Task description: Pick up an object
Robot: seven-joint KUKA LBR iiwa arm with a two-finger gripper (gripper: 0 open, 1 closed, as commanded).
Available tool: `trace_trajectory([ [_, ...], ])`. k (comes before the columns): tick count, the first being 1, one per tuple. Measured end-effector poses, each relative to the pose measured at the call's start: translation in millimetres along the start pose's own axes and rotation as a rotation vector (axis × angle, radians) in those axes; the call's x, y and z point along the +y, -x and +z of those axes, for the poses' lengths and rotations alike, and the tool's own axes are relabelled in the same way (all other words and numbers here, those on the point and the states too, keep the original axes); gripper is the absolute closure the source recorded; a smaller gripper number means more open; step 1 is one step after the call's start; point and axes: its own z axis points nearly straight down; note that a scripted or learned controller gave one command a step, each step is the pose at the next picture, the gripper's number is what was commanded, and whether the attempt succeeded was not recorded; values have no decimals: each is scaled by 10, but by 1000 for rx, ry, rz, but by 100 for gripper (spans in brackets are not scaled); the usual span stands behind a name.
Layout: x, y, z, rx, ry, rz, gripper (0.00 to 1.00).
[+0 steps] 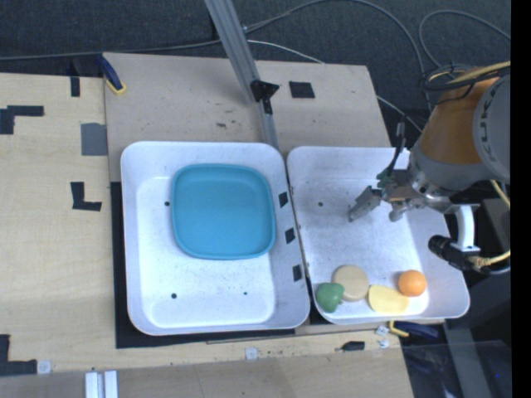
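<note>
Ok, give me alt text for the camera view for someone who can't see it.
A grey robot arm's open hand hovers over the right white bin, holding nothing. Four small objects cluster at that bin's near edge: green, tan, yellow, orange. The left bin holds a blue plate.

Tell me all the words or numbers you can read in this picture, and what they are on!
None: no word, number or label can be read anywhere.
The square blue plastic plate is plain.
The two shallow white bins carry only dark specks.
The black tape pieces on the wooden bench are blank.
</note>
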Motion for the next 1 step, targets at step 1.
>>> trace_trajectory([
  [1,-20,11,422,0,0,0,0],
])
